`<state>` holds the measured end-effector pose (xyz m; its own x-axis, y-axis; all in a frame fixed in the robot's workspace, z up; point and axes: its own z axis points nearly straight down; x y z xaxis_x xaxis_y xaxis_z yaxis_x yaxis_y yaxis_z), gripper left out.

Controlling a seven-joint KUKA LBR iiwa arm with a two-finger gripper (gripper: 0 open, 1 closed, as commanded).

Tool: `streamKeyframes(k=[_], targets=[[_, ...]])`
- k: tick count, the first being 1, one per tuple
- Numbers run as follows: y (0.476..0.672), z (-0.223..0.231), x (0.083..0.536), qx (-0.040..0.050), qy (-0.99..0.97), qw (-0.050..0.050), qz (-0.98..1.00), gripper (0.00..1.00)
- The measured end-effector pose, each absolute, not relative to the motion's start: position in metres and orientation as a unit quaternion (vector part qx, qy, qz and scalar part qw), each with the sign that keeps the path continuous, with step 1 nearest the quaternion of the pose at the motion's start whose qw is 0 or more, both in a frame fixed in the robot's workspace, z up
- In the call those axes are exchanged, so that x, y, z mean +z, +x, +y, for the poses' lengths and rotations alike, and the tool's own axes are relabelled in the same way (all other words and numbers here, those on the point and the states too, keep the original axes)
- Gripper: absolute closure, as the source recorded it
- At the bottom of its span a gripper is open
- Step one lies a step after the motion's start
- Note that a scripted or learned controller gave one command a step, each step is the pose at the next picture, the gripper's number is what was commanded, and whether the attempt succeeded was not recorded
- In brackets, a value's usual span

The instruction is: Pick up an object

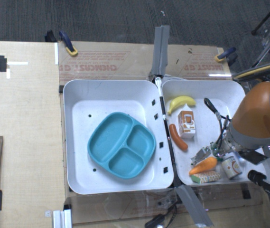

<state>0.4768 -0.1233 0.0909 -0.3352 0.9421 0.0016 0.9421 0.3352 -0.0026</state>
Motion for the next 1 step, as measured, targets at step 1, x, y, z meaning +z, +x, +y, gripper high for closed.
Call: streamKeyframes(k=[1], targets=[[0.5791, -0.1349, 0.1346, 0.0003, -0.559, -0.001, -0.829, 0.00]])
